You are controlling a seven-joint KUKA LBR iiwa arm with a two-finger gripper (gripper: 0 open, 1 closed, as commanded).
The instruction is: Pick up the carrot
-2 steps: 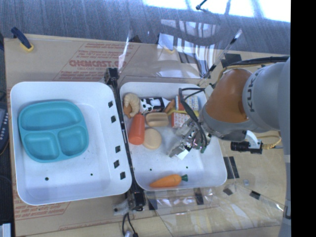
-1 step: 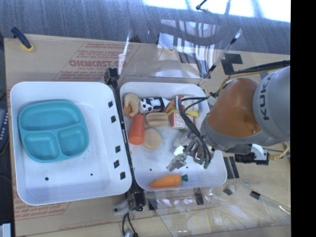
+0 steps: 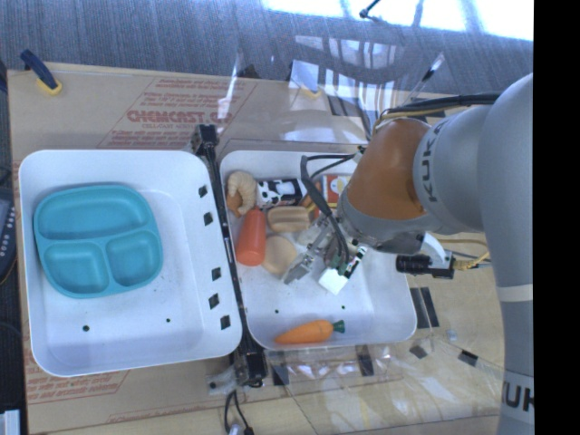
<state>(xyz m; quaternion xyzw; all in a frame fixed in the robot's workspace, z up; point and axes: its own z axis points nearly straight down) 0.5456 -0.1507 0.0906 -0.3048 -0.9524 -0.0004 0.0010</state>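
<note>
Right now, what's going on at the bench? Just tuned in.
The arm's gripper is down in the right bin, among the toy food near its middle, next to a red-orange piece and some beige pieces. The carrot lies alone near that bin's front edge, apart from the gripper and not yet picked up. The left bin holds a blue divided tray.

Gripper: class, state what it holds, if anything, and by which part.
Nothing. The gripper hangs over the right bin's food pile, and the carrot lies apart, near the front wall.
</note>
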